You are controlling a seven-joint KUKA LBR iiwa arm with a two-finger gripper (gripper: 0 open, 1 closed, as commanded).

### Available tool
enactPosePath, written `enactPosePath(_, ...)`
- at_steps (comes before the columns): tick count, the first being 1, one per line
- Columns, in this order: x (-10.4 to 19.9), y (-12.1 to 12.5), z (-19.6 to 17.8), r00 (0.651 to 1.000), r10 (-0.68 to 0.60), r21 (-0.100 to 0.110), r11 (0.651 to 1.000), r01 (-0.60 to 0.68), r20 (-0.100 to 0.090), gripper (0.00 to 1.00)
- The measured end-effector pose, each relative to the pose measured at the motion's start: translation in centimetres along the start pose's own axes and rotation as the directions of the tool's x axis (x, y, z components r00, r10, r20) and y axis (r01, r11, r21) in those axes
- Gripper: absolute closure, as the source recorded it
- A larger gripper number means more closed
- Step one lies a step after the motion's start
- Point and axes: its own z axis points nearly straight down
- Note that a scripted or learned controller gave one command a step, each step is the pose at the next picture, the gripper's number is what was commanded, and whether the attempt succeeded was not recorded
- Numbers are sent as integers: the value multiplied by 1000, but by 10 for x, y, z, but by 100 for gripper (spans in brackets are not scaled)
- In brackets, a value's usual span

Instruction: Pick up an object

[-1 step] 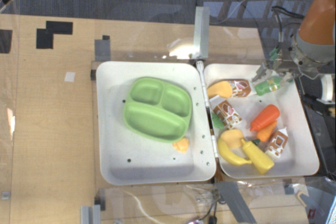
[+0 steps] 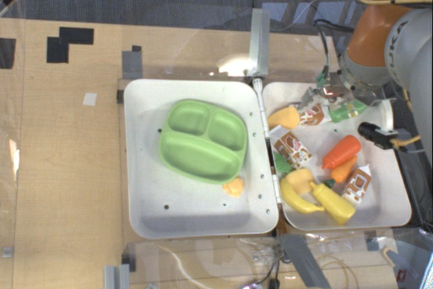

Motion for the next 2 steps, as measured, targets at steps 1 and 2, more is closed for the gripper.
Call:
enactPosePath(1, -7, 13, 14, 998, 70, -30, 997, -70, 4, 0)
enactPosePath(2, -3, 12, 18, 999, 32, -42, 999, -32, 9, 0)
